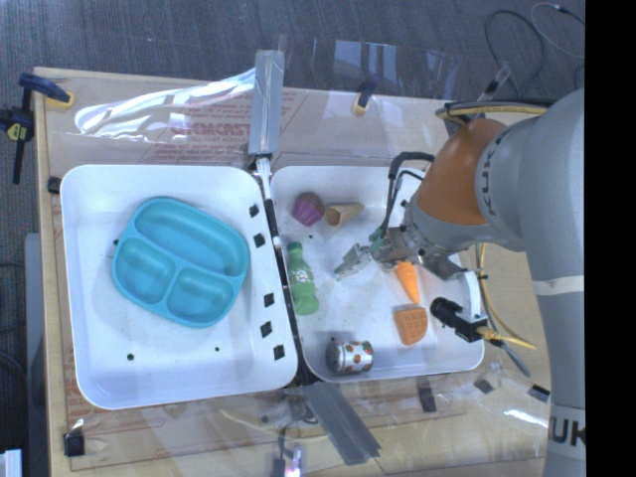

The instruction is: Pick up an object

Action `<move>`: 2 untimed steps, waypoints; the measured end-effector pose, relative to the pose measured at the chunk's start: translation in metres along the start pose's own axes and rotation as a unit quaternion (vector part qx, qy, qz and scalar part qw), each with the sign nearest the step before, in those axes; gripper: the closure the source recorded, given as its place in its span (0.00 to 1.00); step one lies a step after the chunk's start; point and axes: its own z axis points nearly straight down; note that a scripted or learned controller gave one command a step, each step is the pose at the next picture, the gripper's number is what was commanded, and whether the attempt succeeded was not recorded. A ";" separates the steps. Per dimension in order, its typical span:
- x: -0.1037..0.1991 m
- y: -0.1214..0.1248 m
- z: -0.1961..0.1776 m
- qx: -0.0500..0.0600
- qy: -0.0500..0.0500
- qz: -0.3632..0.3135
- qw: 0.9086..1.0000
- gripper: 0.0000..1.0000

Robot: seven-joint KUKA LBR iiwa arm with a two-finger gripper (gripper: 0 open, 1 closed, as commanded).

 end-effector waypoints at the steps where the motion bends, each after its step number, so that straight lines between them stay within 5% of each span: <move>1: -0.002 -0.003 -0.115 -0.002 -0.001 -0.021 1.000 0.00; 2: 0.000 0.003 0.000 -0.001 0.000 -0.043 0.999 0.00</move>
